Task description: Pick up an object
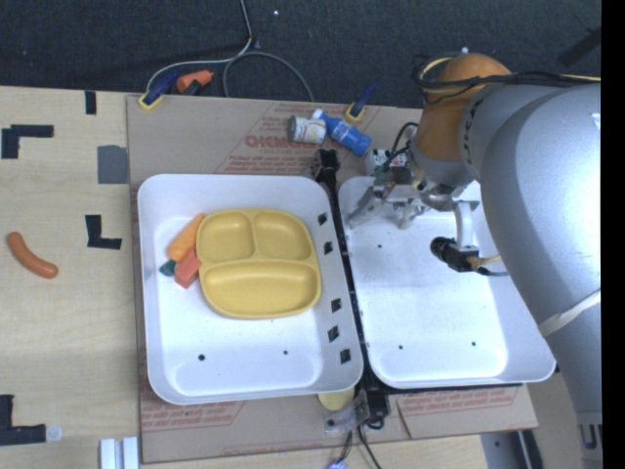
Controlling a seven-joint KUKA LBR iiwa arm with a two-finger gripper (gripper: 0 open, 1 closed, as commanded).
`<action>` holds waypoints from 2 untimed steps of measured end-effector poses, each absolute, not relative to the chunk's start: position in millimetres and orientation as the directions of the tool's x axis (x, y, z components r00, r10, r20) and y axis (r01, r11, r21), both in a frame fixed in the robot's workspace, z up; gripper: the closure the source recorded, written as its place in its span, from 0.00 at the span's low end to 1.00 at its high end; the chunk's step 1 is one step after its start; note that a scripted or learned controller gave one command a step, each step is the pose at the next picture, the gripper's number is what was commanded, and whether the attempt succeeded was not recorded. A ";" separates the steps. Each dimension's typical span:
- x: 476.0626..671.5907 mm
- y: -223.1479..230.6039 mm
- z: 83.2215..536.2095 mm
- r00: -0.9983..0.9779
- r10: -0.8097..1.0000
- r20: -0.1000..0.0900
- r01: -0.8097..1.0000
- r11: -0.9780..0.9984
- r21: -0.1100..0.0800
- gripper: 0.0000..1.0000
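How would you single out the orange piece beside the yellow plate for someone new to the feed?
Start at the left white bin. A yellow divided plate lies in it. Against the plate's left edge sits the orange piece, slim and slanted, above a smaller red piece.

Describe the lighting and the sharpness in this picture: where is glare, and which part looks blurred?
Camera view: the light is even and soft, with faint shadows along the bin rims. The grey arm shows a broad pale sheen and looks soft, being close to the lens. The yellow plate is fairly sharp, with no strong glare. The dark floor at the top is dim and lacks detail.
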State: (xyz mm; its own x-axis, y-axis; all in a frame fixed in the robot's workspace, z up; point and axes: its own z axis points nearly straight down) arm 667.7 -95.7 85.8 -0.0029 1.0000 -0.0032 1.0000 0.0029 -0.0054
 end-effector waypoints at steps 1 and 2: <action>664.6 -95.7 85.5 -0.001 1.000 -0.004 1.000 0.001 0.002 0.00; 654.0 -94.3 85.8 -0.001 1.000 -0.002 1.000 0.001 0.003 0.00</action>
State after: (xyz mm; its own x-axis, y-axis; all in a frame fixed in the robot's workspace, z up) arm 654.0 -94.3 85.8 -0.0006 1.0000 -0.0023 1.0000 0.0006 0.0030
